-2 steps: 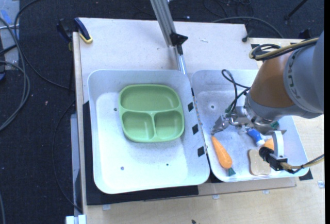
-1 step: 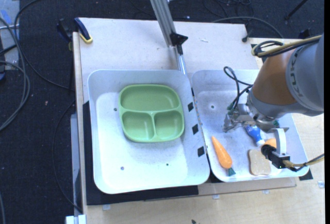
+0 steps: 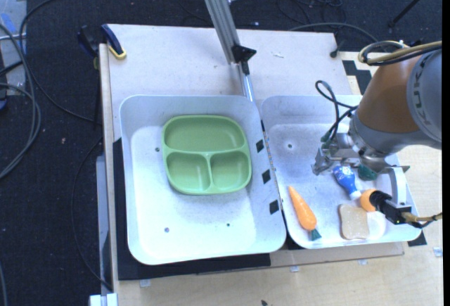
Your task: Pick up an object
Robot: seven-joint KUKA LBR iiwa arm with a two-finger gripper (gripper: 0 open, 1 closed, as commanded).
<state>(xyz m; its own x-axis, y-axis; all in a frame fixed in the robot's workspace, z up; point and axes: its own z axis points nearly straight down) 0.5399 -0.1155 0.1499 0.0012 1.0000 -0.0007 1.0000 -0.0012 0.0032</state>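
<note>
Gripper (image 3: 330, 160) in the right bin (image 3: 295, 132), state impossible to tell, arm hiding part of blue tube (image 3: 345, 179)

A robotics lab: black cables (image 3: 49, 97) trail over dark floor around a tabletop (image 3: 183, 62) bearing white bins (image 3: 140, 227).

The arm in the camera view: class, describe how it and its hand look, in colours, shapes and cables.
The arm is thick and rounded, orange-brown with a grey segment to the right. Black cables loop beside it, and a pale hose curves over its top. Its hand is a small grey metal assembly at the wrist, above the right bin.
</note>
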